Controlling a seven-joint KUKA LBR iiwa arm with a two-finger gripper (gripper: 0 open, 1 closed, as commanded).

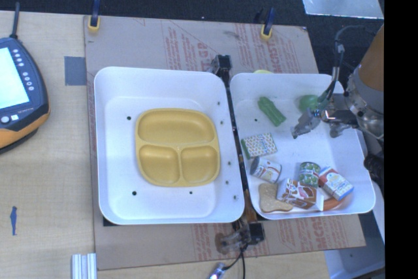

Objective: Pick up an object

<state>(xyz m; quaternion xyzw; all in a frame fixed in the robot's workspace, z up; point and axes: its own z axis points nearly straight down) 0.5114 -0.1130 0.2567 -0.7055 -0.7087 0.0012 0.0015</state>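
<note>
Seen from above at a slant: two shallow white bins side by side on a cardboard-covered bench. In the left bin (pixel 111 140), a yellow three-compartment tray (pixel 177 146), lying flat near the middle. In the right bin (pixel 356 153), a scatter of small items, placed here by reference to the green cylinder (pixel 271 110) lying tilted in the upper middle: just below it, a patterned teal packet (pixel 259 144); below that, a small can on its side (pixel 266 170); lower still, a slice of toy toast (pixel 272 199) against the near wall; down and to the right, a brown-and-white carton (pixel 299 193), a green-labelled can (pixel 309 174) and a red-and-white carton (pixel 336 183), clustered close together. To the right of the cylinder, a round green object (pixel 308 102), partly hidden behind the gripper. Reaching in from the right, the gripper (pixel 321 123), its two dark fingers (pixel 301 127) spread apart with nothing visibly between them, poised over bare bin floor right of the cylinder and above the cluster. Far left of the bins, a teach pendant (pixel 18 91) with a lit screen on the wooden bench.
</note>
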